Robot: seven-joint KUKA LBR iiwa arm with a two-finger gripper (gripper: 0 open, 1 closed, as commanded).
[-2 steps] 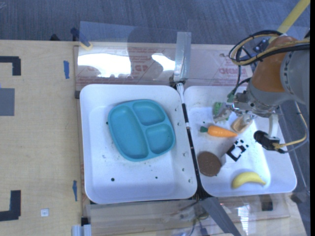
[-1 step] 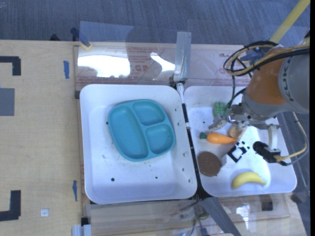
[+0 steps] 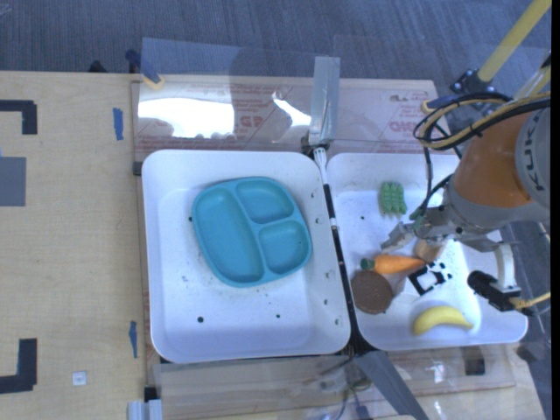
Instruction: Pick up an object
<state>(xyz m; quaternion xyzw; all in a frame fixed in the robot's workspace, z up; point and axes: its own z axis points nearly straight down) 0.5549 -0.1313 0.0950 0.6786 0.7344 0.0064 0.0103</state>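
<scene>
Gripper [image 3: 418,234] low in right bin [image 3: 367,195], over carrot [image 3: 395,264]; fingers masked by wrist, spread or pinched: cannot tell. Banana [image 3: 444,319] clear.

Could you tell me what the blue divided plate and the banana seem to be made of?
The blue divided plate looks like moulded plastic with a smooth, matte finish: even colour, rounded compartment edges. The banana is probably a plastic toy, judging by its uniform, clean yellow, though the view cannot settle it.

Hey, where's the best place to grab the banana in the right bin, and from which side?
Probably grip the banana across its thick middle, coming straight down. It lies flat and apart from the other items, near the right bin's front wall, so fingers should straddle its short width.
</scene>
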